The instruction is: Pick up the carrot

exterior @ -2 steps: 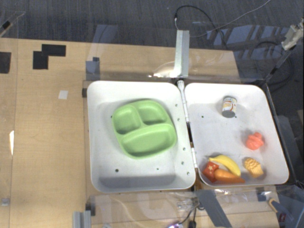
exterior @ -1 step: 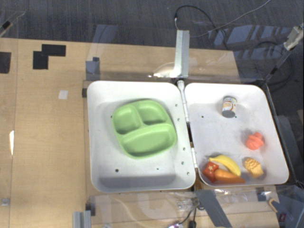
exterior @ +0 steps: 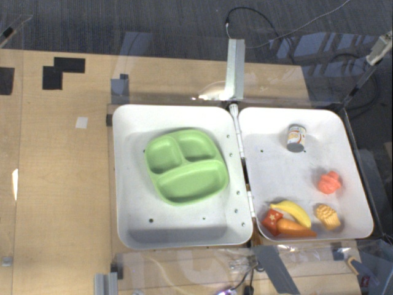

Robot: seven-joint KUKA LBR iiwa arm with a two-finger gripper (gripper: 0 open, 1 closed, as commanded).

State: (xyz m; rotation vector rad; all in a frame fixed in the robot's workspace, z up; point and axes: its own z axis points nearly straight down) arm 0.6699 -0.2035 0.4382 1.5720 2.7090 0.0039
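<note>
Because the carrot (exterior: 295, 228) lies at the near edge of the right bin (exterior: 344, 141), its long axis roughly left-to-right, touching the banana (exterior: 292, 212) and beside the red piece (exterior: 271, 219), I cannot tell the end effector's state.

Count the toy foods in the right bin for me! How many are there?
5. A banana, a carrot and a red piece huddle at the near left corner; a yellow piece lies to their right, an orange-red one further back. Something could hide beneath the pile.
</note>
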